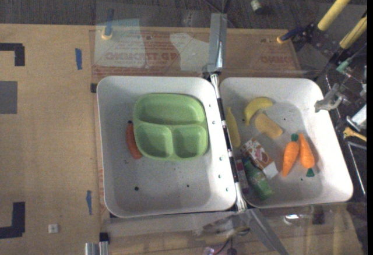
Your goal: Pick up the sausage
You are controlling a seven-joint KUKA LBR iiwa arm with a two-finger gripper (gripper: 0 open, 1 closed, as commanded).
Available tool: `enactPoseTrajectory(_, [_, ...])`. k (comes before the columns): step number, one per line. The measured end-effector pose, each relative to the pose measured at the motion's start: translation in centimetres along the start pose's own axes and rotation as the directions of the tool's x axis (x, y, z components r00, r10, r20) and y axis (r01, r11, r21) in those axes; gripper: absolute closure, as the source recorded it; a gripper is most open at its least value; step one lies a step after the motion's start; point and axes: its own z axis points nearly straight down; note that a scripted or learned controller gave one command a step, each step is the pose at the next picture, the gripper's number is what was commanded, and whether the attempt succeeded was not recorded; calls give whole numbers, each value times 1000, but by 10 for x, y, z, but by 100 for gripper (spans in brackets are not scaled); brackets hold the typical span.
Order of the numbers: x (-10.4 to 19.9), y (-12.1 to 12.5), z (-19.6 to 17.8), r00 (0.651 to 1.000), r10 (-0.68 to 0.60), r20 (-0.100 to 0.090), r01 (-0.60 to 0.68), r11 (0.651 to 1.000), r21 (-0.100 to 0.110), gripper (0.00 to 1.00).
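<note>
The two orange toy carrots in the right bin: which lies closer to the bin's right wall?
The shorter orange toy carrot, beside the longer one.

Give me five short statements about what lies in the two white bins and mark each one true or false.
1. The reddish-orange sausage lies in the left white bin, against the left side of the green three-compartment plastic tray. True.
2. The sausage sits inside one of the green tray's compartments. False: it lies on the bin floor beside the tray.
3. Two orange toy carrots lie side by side in the right white bin. True.
4. The curved yellow banana is in the left bin. False: it is in the right bin, near its far edge.
5. The dark green bottle stands in the middle of the green tray. False: it lies in the right bin, near the divider.
</note>
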Motion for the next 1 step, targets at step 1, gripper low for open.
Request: enactPoseTrajectory(1, [64,-58,128,916,401,3,-401,916,6,0])
